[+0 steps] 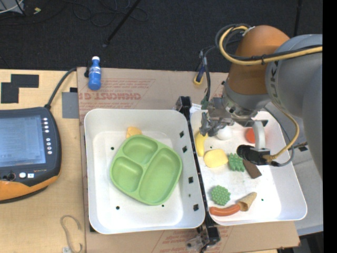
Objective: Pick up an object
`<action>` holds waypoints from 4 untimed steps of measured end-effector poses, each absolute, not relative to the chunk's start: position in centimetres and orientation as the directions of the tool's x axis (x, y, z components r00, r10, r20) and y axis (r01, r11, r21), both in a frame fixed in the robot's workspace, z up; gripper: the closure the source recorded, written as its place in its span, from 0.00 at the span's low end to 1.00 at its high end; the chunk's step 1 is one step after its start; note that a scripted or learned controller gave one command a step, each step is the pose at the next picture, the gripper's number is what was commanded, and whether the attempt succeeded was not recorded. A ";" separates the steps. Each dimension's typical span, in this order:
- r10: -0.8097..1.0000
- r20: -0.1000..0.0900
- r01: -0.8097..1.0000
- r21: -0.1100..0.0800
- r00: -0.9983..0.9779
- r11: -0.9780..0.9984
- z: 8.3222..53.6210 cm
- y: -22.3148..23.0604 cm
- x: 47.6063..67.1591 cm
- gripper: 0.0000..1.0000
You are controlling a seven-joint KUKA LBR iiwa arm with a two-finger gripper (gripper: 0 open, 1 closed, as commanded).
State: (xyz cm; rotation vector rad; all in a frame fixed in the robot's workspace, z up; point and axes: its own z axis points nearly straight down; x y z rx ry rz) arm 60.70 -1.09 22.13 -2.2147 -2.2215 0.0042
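Note:
My gripper (210,126) hangs over the back left part of the right bin (287,194), fingers pointing down and open, with nothing between them. Just below it lie a yellow banana (199,144) against the bin's left wall and a white egg shape (225,133). A yellow lemon (215,158) sits in front of those. Further items in this bin are a red piece (250,136), a green broccoli (235,163), a dark brown tool (251,161), a second green piece (220,195), a cone (247,199) and a red sausage (225,211).
The left bin (100,194) holds a green divided plate (146,168) with a small orange item (134,132) behind it. A blue bottle (94,74) lies on the cardboard at the back. A control pendant (23,146) rests at far left. The arm fills the right rear.

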 end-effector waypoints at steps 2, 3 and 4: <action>1.000 0.000 1.000 -0.003 -0.002 0.002 22.0 3.7 61.1 1.00; 1.000 0.000 1.000 -0.004 -0.001 0.001 21.9 3.7 61.0 1.00; 1.000 -0.001 1.000 -0.006 0.001 -0.001 22.0 3.4 59.8 1.00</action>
